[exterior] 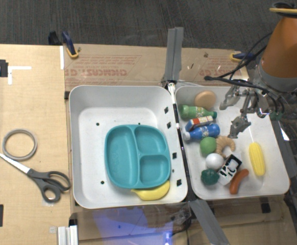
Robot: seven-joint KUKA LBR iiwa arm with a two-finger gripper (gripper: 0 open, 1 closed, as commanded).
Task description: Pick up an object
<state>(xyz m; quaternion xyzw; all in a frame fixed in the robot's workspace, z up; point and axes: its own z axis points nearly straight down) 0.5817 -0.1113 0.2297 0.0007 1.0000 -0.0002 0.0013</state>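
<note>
The hand (239, 125) hangs over the right bin (276, 188) near its far edge, fingers apparently spread and pinching nothing. Toys crowd the bin's left side; a corn cob (256, 158) lies apart. Descending into the cluster risks a glancing, empty grasp.

bins 2 (77, 137) | bottles 2 (202, 131) | plate 1 (137, 156) | scissors 1 (39, 177) | tape roll 1 (19, 143)

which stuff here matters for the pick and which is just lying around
For the pick: hand; right bin with corn cob, blue bottle, green bottle, white ball, sausage.

Lying about: scissors, tape roll, teal tray, banana.
</note>
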